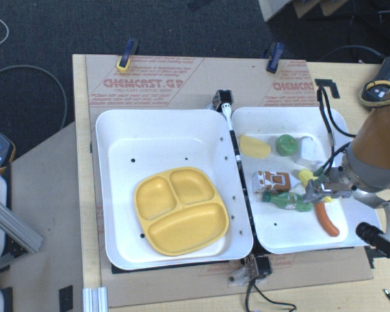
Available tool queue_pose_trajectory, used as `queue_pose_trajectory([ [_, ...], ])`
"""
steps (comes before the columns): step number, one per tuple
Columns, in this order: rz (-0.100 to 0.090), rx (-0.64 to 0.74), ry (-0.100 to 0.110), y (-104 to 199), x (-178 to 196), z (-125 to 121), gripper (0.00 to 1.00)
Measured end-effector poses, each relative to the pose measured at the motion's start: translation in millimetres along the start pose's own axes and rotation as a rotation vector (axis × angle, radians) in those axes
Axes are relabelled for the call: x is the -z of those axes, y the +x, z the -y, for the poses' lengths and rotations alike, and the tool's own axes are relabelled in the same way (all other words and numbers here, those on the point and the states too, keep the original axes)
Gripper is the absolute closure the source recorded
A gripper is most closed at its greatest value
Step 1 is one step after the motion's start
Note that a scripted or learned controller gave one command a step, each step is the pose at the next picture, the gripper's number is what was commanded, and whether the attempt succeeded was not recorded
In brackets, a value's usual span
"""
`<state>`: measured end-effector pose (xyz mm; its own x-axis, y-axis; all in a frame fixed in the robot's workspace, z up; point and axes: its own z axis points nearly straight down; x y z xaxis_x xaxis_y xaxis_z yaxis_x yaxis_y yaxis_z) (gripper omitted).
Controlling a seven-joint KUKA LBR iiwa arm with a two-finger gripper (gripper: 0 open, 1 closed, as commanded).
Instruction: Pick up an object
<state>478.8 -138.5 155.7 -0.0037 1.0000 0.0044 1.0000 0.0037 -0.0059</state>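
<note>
Although my two-finger gripper [316, 190] sits low in the right-hand shallow white bin [273, 239], I cannot tell its state from this slanted view, so I judge the pick not yet done. It hovers at the green plastic bottle-like toy [287, 201], near the orange sausage-shaped toy [327, 220] and the brown-and-white carton [273, 181]. Closing, gripping and lifting remain. The yellow compartment tray [180, 208] lies in the left bin [117, 148].

Yellow divided plate [181, 209] in left bin [117, 135]; toys fill right bin [273, 236].
</note>
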Motion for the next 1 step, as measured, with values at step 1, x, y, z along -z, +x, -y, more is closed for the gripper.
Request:
queue_pose_trajectory([
  [1, 0.0, 0.0, 0.001, 37.0, -40.2, 0.3, 1.0],
])
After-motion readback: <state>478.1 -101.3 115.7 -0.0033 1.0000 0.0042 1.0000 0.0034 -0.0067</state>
